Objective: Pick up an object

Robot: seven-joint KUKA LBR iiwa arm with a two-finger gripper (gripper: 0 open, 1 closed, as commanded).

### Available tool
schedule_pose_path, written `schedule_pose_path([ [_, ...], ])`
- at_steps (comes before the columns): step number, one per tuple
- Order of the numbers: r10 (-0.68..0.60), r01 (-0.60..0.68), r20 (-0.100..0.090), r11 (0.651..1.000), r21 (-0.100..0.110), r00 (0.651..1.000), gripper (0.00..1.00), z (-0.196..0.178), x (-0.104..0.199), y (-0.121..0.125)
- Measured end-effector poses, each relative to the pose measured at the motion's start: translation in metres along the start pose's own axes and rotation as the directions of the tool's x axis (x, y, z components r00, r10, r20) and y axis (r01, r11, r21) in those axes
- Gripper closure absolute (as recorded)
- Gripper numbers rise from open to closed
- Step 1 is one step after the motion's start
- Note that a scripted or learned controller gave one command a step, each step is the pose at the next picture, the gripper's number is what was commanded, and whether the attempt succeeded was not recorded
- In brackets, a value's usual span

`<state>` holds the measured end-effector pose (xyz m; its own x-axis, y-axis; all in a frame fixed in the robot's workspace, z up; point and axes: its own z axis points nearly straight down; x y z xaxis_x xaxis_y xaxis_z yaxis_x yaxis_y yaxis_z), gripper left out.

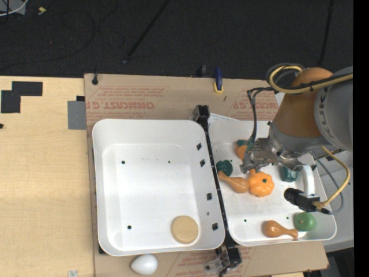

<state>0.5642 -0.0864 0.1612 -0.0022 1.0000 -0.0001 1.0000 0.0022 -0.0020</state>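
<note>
While gripper [252, 165] state is unclear, orange pumpkin [261, 184] sits just below it in rt bin [323, 232].

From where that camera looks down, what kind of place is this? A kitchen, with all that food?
Probably a robotics lab, not a kitchen. A grey robot arm reaches over two white bins on a cardboard-lined bench, loose cables trail across the dark floor, and the food, like the orange pumpkin, looks like toys.
</note>
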Motion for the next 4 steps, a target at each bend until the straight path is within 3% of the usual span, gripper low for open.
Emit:
schedule_pose_path([
  [1,0.000,0.000,-0.003,1.000,0.003,1.000,1.00,-0.027,0.042,-0.021],
  [2,0.005,-0.005,-0.003,1.000,0.008,1.000,1.00,-0.025,0.060,-0.086],
  [3,0.001,-0.001,-0.002,1.000,0.003,1.000,1.00,-0.031,0.080,-0.089],
  [4,-0.004,0.004,-0.002,1.000,-0.001,1.000,1.00,-0.069,0.138,-0.079],
])
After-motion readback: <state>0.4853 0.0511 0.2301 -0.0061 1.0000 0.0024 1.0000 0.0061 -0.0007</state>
